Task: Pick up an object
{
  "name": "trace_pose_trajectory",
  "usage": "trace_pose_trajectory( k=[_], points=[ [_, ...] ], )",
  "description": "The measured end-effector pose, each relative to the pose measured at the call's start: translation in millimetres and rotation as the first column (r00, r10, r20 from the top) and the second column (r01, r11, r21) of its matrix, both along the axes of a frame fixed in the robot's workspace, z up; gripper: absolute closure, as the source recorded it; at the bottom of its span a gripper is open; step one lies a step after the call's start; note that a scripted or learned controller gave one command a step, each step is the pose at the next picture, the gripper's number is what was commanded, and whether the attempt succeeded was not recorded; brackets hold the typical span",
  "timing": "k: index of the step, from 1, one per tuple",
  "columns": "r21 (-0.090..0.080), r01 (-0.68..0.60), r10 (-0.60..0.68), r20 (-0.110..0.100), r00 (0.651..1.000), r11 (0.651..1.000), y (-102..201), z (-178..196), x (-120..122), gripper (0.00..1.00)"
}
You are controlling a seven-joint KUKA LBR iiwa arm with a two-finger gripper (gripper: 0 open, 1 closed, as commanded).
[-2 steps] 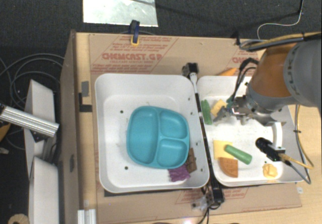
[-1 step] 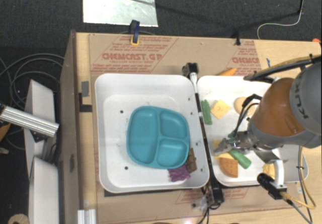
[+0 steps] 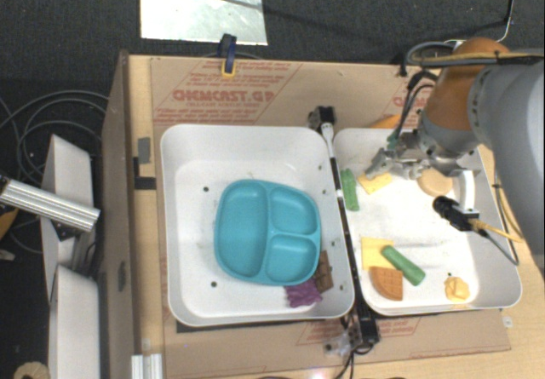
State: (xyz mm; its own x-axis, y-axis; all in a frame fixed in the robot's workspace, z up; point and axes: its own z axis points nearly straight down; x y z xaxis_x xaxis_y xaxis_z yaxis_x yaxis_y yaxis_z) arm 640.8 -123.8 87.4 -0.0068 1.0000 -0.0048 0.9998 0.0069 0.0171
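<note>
blue tray (image 3: 266, 231) in left bin (image 3: 183, 198) (three-part)

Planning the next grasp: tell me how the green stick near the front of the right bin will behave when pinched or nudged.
The green stick looks rounded and elongated, so a sideways nudge would probably roll it. It appears rigid and light, likely toy food. It leans on the yellow block, so lifting may shift that too.

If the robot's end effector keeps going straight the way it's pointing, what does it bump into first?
Probably the yellow piece lying just under the end effector in the right bin, though depth is hard to judge.
</note>
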Motion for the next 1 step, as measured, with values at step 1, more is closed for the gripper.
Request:
trace_pose_trajectory(
  k=[1],
  points=[
    [0.004, 0.014, -0.014, -0.024, 1.0, 1.0, -48.3, -3.6, -104.3, 0.0]
  ],
)
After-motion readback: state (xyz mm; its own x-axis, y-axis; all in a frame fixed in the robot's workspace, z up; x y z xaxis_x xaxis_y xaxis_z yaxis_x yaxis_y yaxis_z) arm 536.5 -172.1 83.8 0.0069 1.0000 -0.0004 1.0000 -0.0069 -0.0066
